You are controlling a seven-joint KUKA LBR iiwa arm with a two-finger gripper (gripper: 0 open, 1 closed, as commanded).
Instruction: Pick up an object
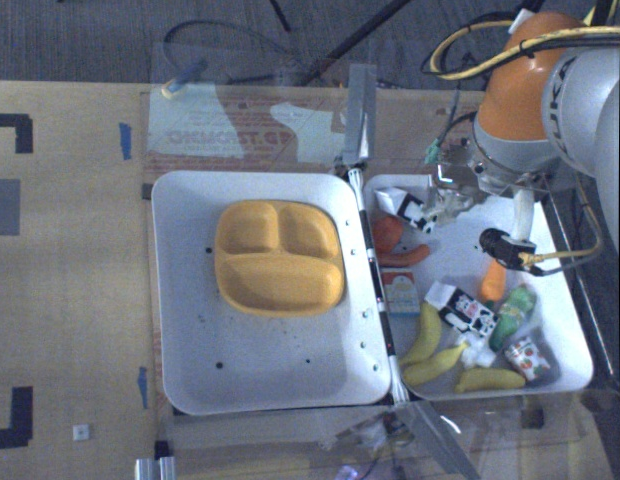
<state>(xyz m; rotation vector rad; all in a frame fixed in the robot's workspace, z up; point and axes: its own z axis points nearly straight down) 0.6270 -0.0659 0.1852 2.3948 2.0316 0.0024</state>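
Note:
My gripper (pixel 442 206) hangs over the far left part of the right bin (pixel 575 343), below the grey arm with its orange band (pixel 520 78). A small black-and-white carton (pixel 414 211) lies right beside it on the left; whether they touch is unclear. Just below are a red round fruit (pixel 387 232) and a red sausage-like piece (pixel 407 256). Further forward lie a small carton (pixel 400 293), a cow-patterned carton (pixel 464 310), an orange carrot (pixel 493 282), a green bottle (pixel 516 314) and three bananas (pixel 426 333).
The left bin (pixel 190 368) holds a yellow divided plate (pixel 280 256). A metal divider (pixel 372 268) runs between the bins. A black cable plug (pixel 502 246) hangs off the arm over the right bin. A clear sheet (pixel 240 128) lies behind the left bin.

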